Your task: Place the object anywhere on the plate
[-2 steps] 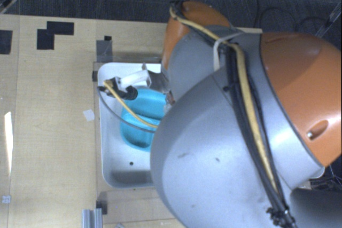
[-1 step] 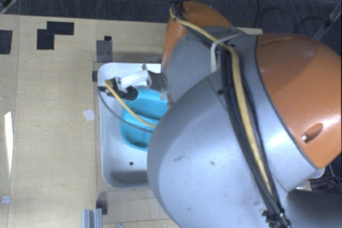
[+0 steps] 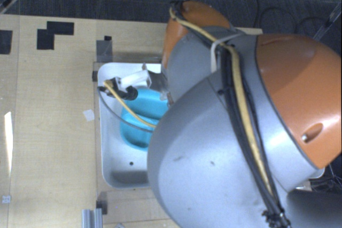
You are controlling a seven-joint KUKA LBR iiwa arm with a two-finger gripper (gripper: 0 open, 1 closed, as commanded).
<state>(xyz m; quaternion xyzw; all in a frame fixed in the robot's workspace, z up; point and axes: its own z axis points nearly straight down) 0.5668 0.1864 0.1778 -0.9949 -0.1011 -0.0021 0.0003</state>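
Note:
A blue plate (image 3: pixel 140 121) lies in the left white bin (image 3: pixel 115 165), partly covered by the arm. My gripper (image 3: pixel 160 87) hangs over the plate's far edge, and the big grey and orange arm hides most of it. No held object can be made out at the gripper.
The arm (image 3: pixel 240 131) fills the right half of the view and hides the right bin. Left of the bin spreads the pale wooden bench (image 3: pixel 48 125), with black markers (image 3: pixel 53 33) near its far edge. A metal bracket (image 3: pixel 105 49) stands at the bin's far left corner.

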